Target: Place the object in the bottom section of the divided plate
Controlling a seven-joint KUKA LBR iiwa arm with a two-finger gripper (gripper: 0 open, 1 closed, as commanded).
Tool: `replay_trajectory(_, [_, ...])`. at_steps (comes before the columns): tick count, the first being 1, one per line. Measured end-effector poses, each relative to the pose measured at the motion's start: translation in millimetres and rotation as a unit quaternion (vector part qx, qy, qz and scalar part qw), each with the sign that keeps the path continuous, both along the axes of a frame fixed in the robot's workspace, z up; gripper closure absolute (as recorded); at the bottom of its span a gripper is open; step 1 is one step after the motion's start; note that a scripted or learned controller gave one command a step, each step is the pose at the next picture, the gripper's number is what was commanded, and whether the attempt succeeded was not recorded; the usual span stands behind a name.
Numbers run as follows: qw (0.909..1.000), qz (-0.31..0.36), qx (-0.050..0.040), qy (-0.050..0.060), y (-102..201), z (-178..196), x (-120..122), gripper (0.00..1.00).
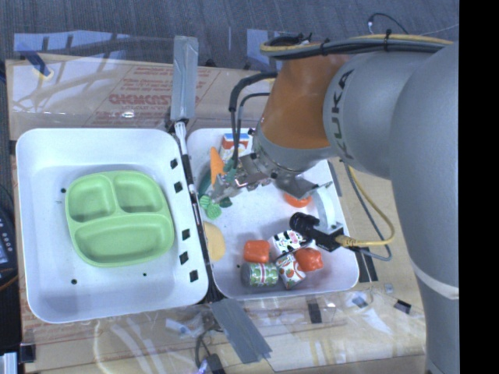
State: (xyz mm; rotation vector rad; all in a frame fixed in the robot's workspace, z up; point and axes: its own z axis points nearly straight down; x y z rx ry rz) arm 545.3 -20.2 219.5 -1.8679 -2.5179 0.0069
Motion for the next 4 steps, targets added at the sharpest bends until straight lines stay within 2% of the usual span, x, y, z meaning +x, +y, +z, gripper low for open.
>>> replay_trajectory(1, [0.9987, 0.051, 0.0001, -0.001, 85, -2, -4, 1.0])
replay_trajectory(2, [0.9998, 0.02, -0.0005, -0.002, 164, -4, 4, 1.0])
replay_trajectory(3, [0.9998, 0.019, -0.0007, -0.002, 163, -4, 5, 0.0])
replay_trajectory(4, [0.9997, 0.022, -0.0011, 0.0, 164, 5, 4, 1.0])
